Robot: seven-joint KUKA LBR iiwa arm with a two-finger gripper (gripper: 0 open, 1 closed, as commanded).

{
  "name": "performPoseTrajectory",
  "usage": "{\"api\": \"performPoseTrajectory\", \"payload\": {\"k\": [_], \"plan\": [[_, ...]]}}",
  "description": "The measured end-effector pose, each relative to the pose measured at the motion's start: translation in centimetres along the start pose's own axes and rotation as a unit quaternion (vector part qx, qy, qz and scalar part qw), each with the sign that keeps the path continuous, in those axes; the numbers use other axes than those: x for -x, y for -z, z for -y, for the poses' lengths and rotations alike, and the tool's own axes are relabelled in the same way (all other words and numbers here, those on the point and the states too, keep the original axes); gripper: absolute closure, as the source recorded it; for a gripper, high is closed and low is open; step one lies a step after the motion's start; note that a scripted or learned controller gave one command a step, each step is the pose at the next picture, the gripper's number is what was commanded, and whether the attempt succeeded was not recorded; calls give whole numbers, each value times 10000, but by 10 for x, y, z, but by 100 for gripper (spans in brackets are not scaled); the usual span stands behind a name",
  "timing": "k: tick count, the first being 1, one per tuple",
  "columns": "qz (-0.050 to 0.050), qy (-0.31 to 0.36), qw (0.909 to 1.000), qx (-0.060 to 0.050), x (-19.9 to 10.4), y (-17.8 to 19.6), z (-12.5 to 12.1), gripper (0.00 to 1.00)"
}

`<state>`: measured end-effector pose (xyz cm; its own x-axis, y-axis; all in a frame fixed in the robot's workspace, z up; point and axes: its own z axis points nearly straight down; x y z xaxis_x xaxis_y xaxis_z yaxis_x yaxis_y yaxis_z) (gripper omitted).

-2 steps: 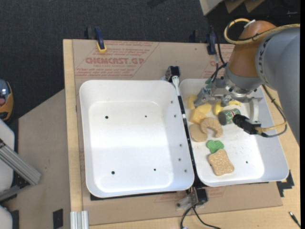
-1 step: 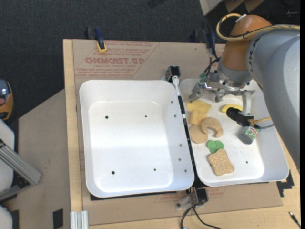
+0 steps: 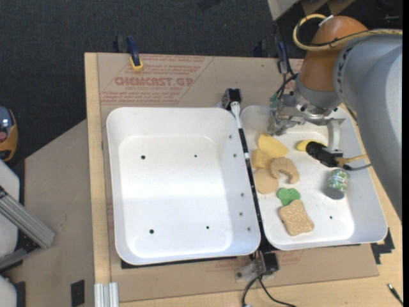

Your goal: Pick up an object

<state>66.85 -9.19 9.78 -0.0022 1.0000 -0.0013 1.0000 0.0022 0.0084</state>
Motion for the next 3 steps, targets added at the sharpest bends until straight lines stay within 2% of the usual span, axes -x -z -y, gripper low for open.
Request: {"api": "performPoseTrajectory", "payload": {"k": [1, 2, 3], "plan": [[7, -12, 10000, 7, 11, 66, 0, 100], [-5, -18, 10000, -51, 19, 68, 17, 100], [-7, -17, 10000, -65, 27, 48, 34, 100]]}}
